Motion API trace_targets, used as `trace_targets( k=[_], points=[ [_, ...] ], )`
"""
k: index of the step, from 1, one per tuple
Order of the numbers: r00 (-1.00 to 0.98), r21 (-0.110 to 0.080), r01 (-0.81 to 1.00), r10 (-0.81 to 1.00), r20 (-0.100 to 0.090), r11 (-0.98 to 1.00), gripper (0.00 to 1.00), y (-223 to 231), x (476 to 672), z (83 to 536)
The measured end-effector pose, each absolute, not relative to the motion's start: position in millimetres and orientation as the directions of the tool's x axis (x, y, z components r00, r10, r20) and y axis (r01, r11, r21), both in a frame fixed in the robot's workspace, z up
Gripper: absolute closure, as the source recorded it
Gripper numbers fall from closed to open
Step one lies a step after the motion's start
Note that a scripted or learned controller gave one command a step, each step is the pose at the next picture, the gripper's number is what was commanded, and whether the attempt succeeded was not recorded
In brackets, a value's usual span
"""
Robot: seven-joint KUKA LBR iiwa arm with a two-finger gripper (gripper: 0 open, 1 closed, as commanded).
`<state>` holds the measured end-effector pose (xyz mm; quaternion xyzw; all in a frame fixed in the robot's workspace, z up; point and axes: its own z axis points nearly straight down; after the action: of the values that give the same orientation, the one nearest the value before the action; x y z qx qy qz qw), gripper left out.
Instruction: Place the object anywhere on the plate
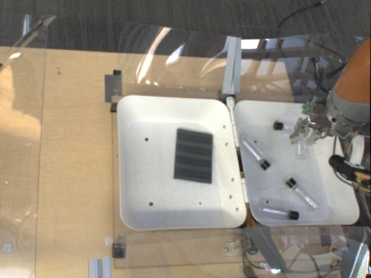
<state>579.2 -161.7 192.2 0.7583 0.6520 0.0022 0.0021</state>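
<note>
A dark ribbed rectangular plate (194,155) lies flat in the middle of the left bin (136,207). Several clear tubes with black caps lie in the right bin (342,213): one near its left wall (255,152), one toward the front (300,191), one along the front edge (278,213), and a black-capped one at the back (278,125). My gripper (304,135) hangs low over the back right part of the right bin, just right of that back tube. A faint clear shape (301,149) sits right under its tip; I cannot tell what it is.
A metal divider post (232,62) stands behind the seam between the bins. The arm's orange band (353,77) and cables (348,167) occupy the right bin's right side. A clear shield sheet runs along the back of the bench.
</note>
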Motion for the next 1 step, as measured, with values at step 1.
trace_targets(
  k=[1],
  points=[
    [0.21, 0.007, 0.978, 0.978, 0.001, -0.21, 1.0, -105.8, 621.1, 268.4]
  ],
)
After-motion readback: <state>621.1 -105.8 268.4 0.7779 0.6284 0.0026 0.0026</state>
